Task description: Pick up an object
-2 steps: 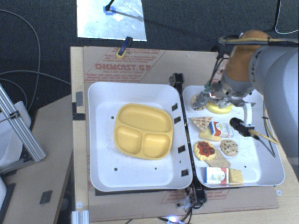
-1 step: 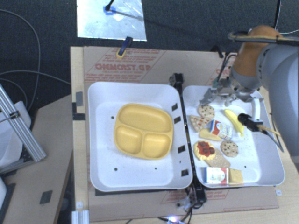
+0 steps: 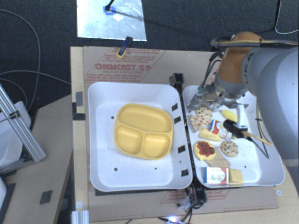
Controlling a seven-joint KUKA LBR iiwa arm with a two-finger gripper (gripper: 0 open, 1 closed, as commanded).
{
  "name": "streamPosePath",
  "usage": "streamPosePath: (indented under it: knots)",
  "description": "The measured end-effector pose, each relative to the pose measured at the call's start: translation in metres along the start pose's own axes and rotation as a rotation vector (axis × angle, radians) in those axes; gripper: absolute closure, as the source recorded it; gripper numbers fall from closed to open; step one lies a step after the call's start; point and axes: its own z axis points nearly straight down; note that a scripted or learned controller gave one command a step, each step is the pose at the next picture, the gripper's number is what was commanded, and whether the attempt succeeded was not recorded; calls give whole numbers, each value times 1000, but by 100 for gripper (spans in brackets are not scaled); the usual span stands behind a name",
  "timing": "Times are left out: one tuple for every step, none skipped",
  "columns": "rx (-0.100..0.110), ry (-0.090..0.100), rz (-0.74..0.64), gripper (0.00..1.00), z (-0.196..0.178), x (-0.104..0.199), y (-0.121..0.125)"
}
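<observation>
Waffle wedge (image 3: 200,119): lay flat at the far left of the right bin (image 3: 267,174), just under the end effector (image 3: 200,99); broad edge toward the far rim, narrow end toward the near rim, long axis roughly far to near.
Cheese wedge (image 3: 210,134): sat just nearward of the waffle wedge, long axis left to right across the bin.
Right bin, the rest: red-and-white can (image 3: 217,126) beside the cheese wedge; yellow piece (image 3: 228,115) further back; round cookie (image 3: 229,148), little pizza round (image 3: 204,150) and brown cracker (image 3: 218,161) clustered mid-bin; white box (image 3: 215,175) and yellow square (image 3: 236,176) side by side at the near rim.
Left bin (image 3: 105,174): held one yellow divided tray (image 3: 142,129), near the middle, large compartment to the far side and two smaller ones nearward.
End effector: hung low over the far left corner of the right bin, close above the waffle wedge; how far open, could not be told; no piece seen in its grip.
Arm (image 3: 275,92): came in from the right, orange band (image 3: 233,64) uppermost, wrist tipped down and leftward into the bin.
Tabletop (image 3: 53,125): carried both bins on a lettered cardboard sheet (image 3: 126,66).
</observation>
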Motion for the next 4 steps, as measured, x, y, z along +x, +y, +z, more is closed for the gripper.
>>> streamPosePath:
  knots:
    - [-8,-2,1,100,-15,-3,3]
    - [-6,-2,1,0,-14,-3,3]
    - [-3,-1,1,0,-1,-3,12]
    - [-9,-2,-1,100,-14,-3,14]
